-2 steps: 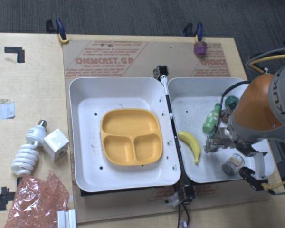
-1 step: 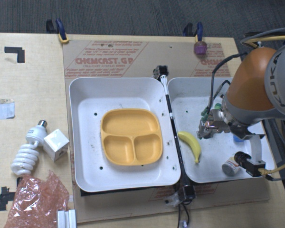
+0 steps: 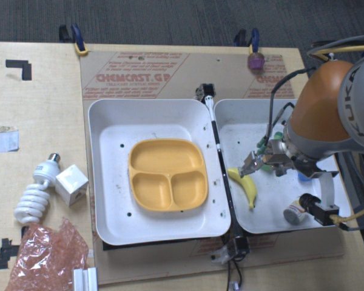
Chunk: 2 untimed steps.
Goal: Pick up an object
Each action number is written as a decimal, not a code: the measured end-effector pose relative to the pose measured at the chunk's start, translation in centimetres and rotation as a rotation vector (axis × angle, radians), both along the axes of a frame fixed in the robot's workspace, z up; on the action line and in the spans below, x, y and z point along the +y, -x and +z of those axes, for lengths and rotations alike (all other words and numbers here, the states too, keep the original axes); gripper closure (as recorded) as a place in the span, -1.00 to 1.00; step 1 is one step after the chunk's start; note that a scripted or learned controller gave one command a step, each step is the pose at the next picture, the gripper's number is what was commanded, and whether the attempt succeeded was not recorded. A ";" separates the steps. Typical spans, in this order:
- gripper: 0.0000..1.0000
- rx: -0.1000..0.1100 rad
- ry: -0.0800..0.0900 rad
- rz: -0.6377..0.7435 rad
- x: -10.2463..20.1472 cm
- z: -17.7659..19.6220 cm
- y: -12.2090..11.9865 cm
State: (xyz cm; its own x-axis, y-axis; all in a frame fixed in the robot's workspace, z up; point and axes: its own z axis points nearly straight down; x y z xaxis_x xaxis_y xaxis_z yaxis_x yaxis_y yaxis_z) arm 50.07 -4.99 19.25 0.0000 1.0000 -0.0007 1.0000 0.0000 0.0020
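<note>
A yellow banana (image 3: 247,187) lies in the right bin (image 3: 242,117), close to its left wall. My gripper (image 3: 252,164) hangs just above and to the right of the banana's upper end, under the orange band of the arm (image 3: 318,111). Nothing shows held in it. A small grey can-like object (image 3: 295,213) lies near the bin's front right. Green (image 3: 266,143) and blue (image 3: 304,176) bits peek out from under the wrist, mostly hidden by it.
The left bin (image 3: 106,162) holds a yellow divided plate (image 3: 168,174). Outside the bins at the left lie a spiral light bulb (image 3: 36,193), a white cube (image 3: 71,184) and crumpled pink plastic (image 3: 45,259). Cables run along the right side of the arm.
</note>
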 end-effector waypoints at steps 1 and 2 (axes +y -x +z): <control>-1.00 0.002 -0.001 -0.002 -4.4 -10.0 2.3; -1.00 0.001 -0.001 -0.002 -4.2 -10.0 2.3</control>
